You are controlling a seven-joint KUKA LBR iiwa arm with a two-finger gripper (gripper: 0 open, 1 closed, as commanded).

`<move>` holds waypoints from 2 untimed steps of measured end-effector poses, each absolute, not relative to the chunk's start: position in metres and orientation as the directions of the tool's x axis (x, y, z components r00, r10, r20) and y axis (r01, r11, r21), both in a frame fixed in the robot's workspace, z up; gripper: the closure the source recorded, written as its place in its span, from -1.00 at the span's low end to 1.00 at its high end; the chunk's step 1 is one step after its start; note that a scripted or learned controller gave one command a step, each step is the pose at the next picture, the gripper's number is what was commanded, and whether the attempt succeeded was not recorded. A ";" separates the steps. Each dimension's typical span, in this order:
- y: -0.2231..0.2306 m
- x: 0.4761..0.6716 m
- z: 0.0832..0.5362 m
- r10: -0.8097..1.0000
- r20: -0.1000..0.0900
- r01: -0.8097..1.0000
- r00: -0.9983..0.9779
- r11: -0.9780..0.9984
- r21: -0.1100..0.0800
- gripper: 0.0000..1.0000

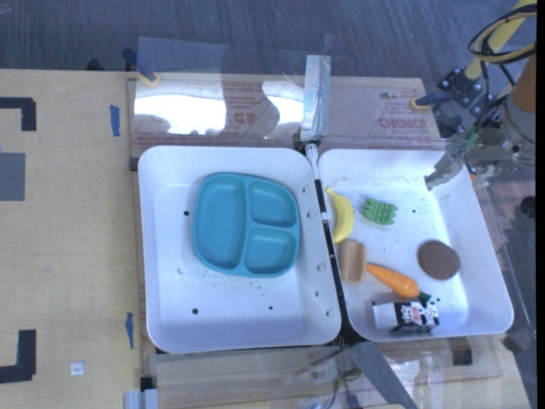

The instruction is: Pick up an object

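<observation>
- You see the gripper over the far right corner of the right bin; whether it is released or clenched, you cannot tell.
- It touches no object.
- In that bin lie a banana, green vegetable, brown disc, carrot and small carton.

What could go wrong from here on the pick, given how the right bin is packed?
1. The carrot touches the tan piece and lies close above the small carton; a descent there may nudge neighbours.
2. The banana hugs the right bin's inner wall, leaving little finger room.
3. The pincer sits at the far rim, away from every item.
</observation>
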State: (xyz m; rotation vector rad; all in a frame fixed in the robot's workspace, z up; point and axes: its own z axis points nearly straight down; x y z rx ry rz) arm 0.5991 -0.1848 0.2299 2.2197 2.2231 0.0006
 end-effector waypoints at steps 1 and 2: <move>-0.183 0.595 0.326 0.921 -0.008 0.920 -0.391 0.391 0.009 -1.00; -0.128 0.601 0.185 0.888 0.005 0.888 -0.460 0.460 -0.005 -1.00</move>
